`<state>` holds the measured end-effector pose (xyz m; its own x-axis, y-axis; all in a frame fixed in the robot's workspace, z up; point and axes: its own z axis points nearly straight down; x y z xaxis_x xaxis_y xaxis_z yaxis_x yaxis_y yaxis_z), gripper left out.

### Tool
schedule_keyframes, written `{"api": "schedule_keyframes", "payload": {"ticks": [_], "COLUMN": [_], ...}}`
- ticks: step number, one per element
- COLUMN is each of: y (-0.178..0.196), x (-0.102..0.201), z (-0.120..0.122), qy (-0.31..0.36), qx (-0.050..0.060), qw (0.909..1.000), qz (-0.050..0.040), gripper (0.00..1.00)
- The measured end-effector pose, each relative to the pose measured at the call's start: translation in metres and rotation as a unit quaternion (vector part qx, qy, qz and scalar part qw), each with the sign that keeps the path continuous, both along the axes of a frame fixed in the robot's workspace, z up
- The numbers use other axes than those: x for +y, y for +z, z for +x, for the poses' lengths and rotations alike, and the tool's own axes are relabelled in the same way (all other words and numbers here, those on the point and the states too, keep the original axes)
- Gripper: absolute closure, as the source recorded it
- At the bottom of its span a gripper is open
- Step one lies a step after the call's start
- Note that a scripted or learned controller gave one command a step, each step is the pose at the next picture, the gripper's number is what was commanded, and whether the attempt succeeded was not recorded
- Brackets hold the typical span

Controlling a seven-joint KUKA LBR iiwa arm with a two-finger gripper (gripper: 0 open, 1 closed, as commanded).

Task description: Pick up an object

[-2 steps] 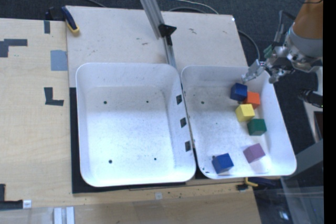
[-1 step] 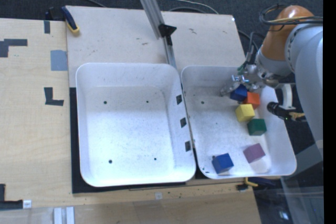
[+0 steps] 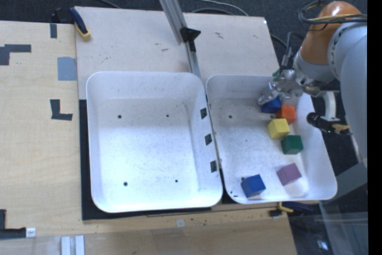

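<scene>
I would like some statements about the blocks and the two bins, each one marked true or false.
1. All the blocks lie in the right bin. True.
2. The yellow block lies in the left bin. False: it lies in the right bin, beside the orange block.
3. The tool is over the purple block. False: it is at the dark blue block, far from the purple one.
4. The green block lies between the yellow and purple blocks. True.
</scene>
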<state>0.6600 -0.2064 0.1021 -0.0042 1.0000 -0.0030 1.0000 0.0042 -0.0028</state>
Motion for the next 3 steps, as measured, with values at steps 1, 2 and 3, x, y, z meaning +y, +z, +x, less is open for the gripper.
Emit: {"api": "schedule_keyframes", "payload": {"ticks": [1, 2, 3], "y": [0.105, 0.145, 0.133], "x": [0.09, 0.18, 0.154], "z": [-0.012, -0.01, -0.061], "qy": [0.002, 0.003, -0.003], "qx": [-0.005, -0.002, 0.002], "qw": [1.0, 1.0, 1.0], "qz": [0.0025, 0.0032, 0.0008], "gripper": [1.0, 1.0, 1.0]}}
